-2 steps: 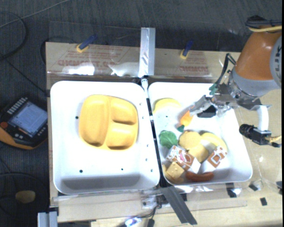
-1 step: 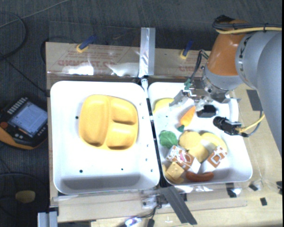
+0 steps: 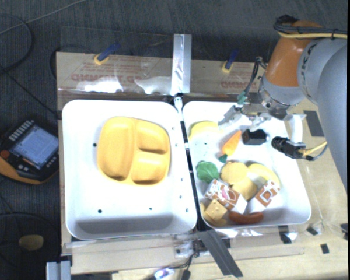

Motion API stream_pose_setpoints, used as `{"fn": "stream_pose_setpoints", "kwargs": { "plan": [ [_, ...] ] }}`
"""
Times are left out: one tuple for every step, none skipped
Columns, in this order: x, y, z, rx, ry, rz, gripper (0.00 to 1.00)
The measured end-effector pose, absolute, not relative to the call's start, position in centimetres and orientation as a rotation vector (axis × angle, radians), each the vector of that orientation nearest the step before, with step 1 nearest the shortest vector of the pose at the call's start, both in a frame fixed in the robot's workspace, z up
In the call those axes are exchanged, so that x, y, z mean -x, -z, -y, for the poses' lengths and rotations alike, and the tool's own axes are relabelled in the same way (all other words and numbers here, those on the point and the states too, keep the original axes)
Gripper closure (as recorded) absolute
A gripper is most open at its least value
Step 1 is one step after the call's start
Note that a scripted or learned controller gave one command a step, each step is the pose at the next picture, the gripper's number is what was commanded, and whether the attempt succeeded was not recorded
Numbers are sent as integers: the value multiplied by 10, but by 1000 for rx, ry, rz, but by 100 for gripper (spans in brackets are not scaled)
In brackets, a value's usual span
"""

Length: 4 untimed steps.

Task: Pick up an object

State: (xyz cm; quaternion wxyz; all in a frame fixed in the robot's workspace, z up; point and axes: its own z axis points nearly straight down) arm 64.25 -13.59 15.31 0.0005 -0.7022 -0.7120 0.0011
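Toy food fills the right bin (image 3: 303,212), and any piece of it would serve as the object to lift. In the camera view, the nearest candidate to the gripper (image 3: 249,120) is an orange carrot-shaped piece (image 3: 231,143), lying tilted just below the gripper toward the bin's upper middle. A pale yellow piece (image 3: 202,127) sits by the bin's upper left corner, a green leafy piece (image 3: 207,171) lies near the divider, and a crowded heap of yellow rounds (image 3: 239,177), printed cartons (image 3: 224,196) and a reddish sausage (image 3: 245,217) occupies the lower part. The left bin (image 3: 76,214) carries a yellow divided tray (image 3: 133,149), well apart from the arm.

The gripper hangs over the upper part of the right bin; whether it stands wide or narrow I cannot tell, and nothing is visibly held.

To do this step well, I judge the carrot-shaped piece the best target: it lies apart from the heap, so a descent straddling its narrow width, crosswise to its length, should avoid nudging neighbours. The heap risks a glancing, failed closure.
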Motion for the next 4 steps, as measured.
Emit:
{"fn": "stream_pose_setpoints", "kwargs": {
  "plan": [
    [-674,-108,117,2308,32,2166,0],
    [-641,-106,125,2114,44,2376,0],
    [-625,-90,111,1755,7,2620,0],
    [-601,-90,122,1578,8,2733,0]
  ]
}}
